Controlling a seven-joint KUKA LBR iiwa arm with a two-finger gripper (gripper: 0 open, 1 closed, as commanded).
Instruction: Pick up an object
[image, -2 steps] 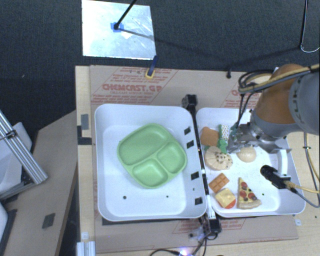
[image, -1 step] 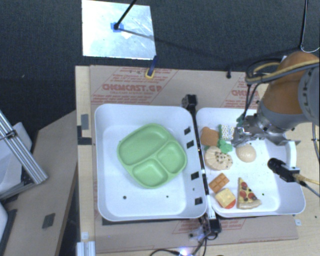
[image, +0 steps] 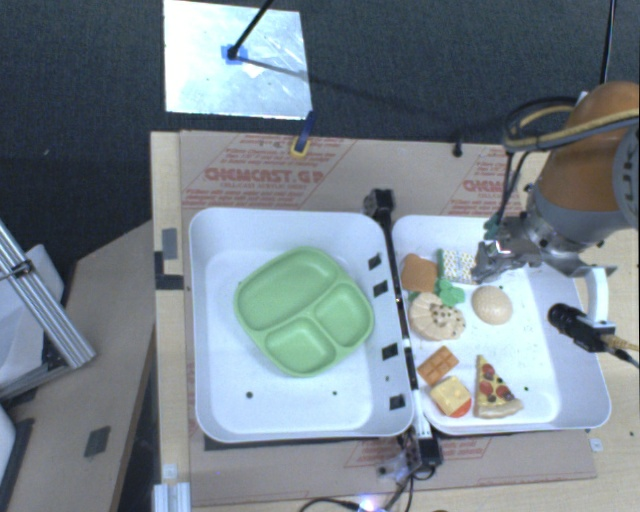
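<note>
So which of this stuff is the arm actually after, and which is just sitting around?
For the job:
gripper
pizza slice
cookie
egg
waffle
toast
cheese wedge

Lying about:
green plate
left bin
foil sheet

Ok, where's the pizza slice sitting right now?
The pizza slice lies in the right bin, near its front edge, just right of the yellow cheese block and below the beige egg.
</note>
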